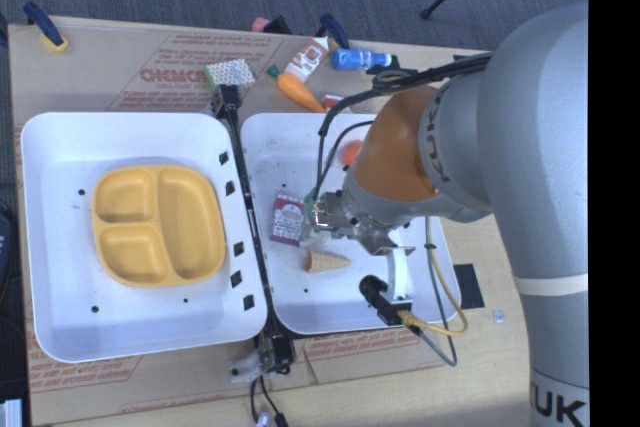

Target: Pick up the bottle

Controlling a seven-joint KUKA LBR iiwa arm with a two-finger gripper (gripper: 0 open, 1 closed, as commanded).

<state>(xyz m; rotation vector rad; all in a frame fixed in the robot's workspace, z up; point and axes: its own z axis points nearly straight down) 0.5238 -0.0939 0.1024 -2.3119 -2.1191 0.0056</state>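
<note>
From the overhead camera, a cardboard-covered table (120, 80) with red printing carries two shallow white plastic bins with rounded corners. The left bin (50, 215) holds a matte yellow tray (158, 223), rounded and split into three compartments. In the right bin (300, 310) lie a small maroon packet (288, 220), flat and rectangular, and just below it a tan cone (326, 261), ridged like a wafer, on its side with the tip pointing left.

The smooth grey arm (520, 165) with its glossy orange band (395, 155) reaches over the right bin. The pincer (325, 215) sits beneath the wrist just beside the packet; whether it is apart or together cannot be told.

The bottle (302, 62), white with an orange label and a green cap, lies on the bare cardboard beyond the right bin's far rim, tilted. Beside it lie an orange carrot-shaped piece (298, 92) and a blue cylindrical object (360, 60). A checkered green-and-white block (229, 73) rests near the gap between the bins.
</note>
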